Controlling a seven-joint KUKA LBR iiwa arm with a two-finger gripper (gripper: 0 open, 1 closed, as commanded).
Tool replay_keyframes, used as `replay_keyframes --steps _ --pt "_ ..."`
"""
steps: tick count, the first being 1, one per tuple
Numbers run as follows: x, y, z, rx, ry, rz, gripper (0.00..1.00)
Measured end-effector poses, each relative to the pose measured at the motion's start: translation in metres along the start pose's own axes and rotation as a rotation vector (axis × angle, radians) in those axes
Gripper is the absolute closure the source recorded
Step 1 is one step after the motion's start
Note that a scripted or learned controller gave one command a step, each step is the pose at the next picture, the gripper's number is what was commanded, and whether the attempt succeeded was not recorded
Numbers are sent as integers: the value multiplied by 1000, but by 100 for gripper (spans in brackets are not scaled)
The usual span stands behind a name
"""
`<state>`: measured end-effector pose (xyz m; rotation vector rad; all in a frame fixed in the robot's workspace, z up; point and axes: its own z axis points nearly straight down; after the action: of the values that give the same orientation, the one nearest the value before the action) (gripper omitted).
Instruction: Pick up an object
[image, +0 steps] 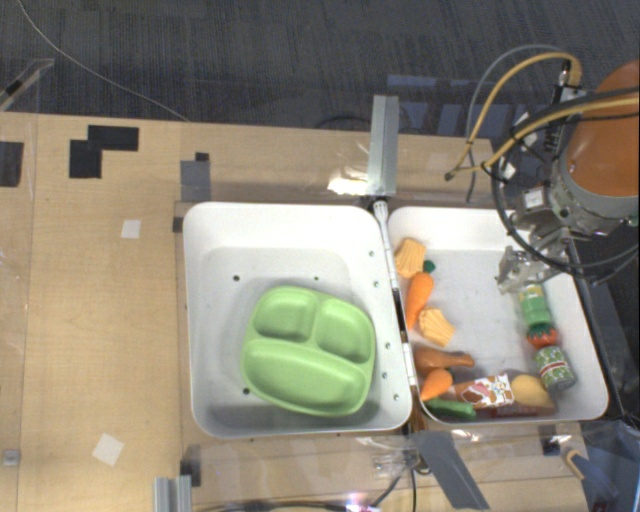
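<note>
Down at the near edge, the right bin (590, 400) is crowding its front wall with toy food: a flat printed packet (492, 392) lying across a green pod (455, 408), a pale rounded potato (533, 392) tucked against it, and an orange carrot (437, 383) with a brown sausage-like piece (443, 358) just behind. Along the right wall two small bottles are lying end to end, one with a red cap (552, 362) and a greener one (535, 305) above it. In the left bin (200, 300), a smooth green plastic plate (309, 350) with three compartments is sitting tilted, casting a soft shadow. Further back in the right bin, a ridged tan bread piece (435, 326) is touching a second carrot (419, 293), and a waffle-textured chunk (410, 257) is resting by the divider. The tool (517, 268) is hanging over the far right corner, metallic and small, just above the greener bottle; its state is too blurred to tell. The arm (600, 150) is getting cut off by the frame, looping yellow and black cables (500, 90) partly hiding it. Beyond, the wooden surface (90, 280) is showing black markings.
</note>
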<state>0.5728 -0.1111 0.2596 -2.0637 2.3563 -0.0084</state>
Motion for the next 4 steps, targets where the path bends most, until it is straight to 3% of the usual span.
replay_keyframes --steps 1,2,3,4 --pt "-44 -92 -36 0 -2 123 100" --pt "8 -100 -58 0 1 -75 100" --pt "79 -84 -25 -4 1 -226 100" --pt "79 -38 61 -9 -3 -669 100"
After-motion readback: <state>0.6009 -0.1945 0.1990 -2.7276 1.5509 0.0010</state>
